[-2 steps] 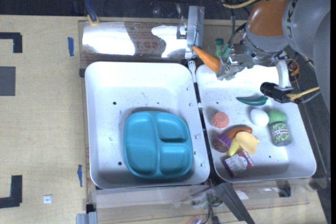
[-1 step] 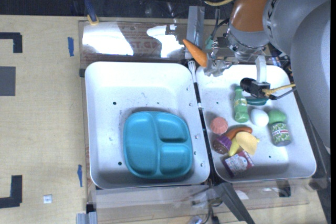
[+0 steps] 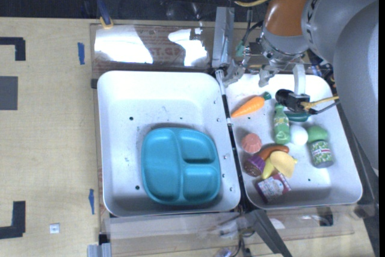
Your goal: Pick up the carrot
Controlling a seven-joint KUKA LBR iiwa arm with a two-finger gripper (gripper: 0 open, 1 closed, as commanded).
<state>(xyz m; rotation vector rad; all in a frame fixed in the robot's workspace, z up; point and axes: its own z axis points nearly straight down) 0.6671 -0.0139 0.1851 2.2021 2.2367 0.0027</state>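
The orange carrot [image 3: 248,106] with a green tip lies on its side in the back left part of the right bin [image 3: 346,189], tip pointing right. My gripper [image 3: 249,74] hangs just behind it, over the bin's back left corner, and its two pale fingers [image 3: 264,77] stand apart. It is open with nothing between them. A small gap separates the fingertips from the carrot.
The right bin also holds a green bottle [image 3: 281,123], a green can [image 3: 320,150], a white ball [image 3: 299,136], a pink round piece [image 3: 252,142], a yellow piece [image 3: 283,162] and a packet [image 3: 272,188]. A blue divided plate [image 3: 180,165] sits in the left bin [image 3: 120,99].
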